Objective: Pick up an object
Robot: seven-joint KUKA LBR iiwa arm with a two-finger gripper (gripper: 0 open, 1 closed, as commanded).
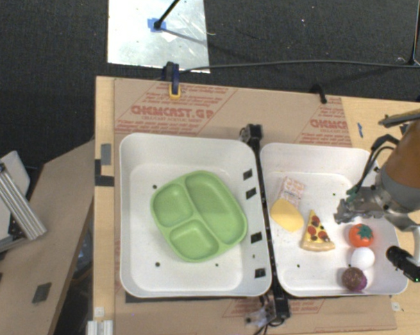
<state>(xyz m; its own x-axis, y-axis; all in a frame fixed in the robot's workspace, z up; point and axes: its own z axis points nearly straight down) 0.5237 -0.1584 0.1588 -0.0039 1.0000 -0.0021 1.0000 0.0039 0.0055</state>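
- I see a robotics lab: a cardboard-covered bench (220, 105) on black carpet (47, 66).
- Two clamped white bins (128, 215), cables (298, 63), toy food (317, 234).

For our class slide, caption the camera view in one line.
Gripper hovers over right bin near toy tomato and pizza slice; green divided plate fills left bin.

Bright, even overhead light; slightly soft
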